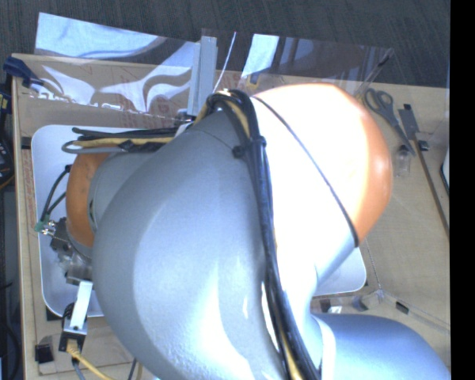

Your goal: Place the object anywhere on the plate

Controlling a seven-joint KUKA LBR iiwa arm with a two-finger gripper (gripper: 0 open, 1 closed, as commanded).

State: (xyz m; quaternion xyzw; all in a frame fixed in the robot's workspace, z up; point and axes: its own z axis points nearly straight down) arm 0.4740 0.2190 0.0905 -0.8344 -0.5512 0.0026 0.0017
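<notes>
Grey arm (222, 236) looms closest to the lens, its bulk covering most of both bins. At its far end, the wrist hardware (63, 244) hangs over the left bin (38, 157) near that bin's left wall. Whether the grasp there is open or closed, and on what, cannot be told. Where the object lies, which way it points and how its long axis runs cannot be told either, and the same goes for the plate. Outward from the wrist run the cables (257, 180), the orange band (372, 172), a corner of the right bin (348, 279) and the bare worktop (412, 236). The likely risks are a release off the plate, or the wrist clipping the bin wall, since it sits so close to it.
</notes>
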